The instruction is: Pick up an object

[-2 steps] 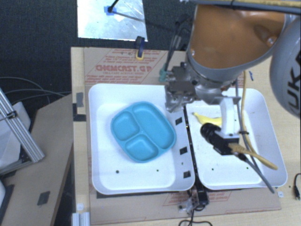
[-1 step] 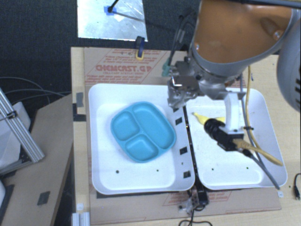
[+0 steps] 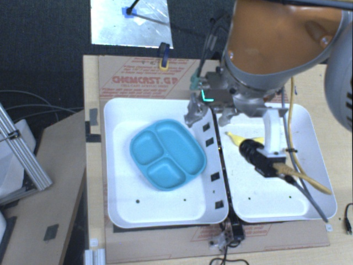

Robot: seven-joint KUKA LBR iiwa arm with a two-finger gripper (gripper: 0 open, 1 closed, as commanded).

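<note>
So, camera view from above: the gripper [image 3: 209, 114] sits low over the far end of the two white bins, right about where their inner walls meet. The big grey arm [image 3: 276, 37] with its orange band hangs over it and blocks a lot, so honestly I can't tell how far open the gripper is, and I don't see anything caught in it.

Candidates for picking: a blue divided plate [image 3: 167, 154], three compartments, lies flat in the left bin [image 3: 113, 148]. From the gripper it's down and to the left in the frame, near but not touching, as far as I can see. On the other side, just below and right of the gripper, a small yellow thing [image 3: 234, 138] pokes out on the floor of the right bin [image 3: 315, 148]. Only its pointed tip shows, so I can't say what it is.

Both bins rest on a cardboard sheet [image 3: 143, 79] with red lettering, on the counter. Past the gripper, further up the frame, there's a small blue and yellow clamp [image 3: 164, 56] at the cardboard edge and a shiny silver sheet [image 3: 129, 12] beyond that
</note>
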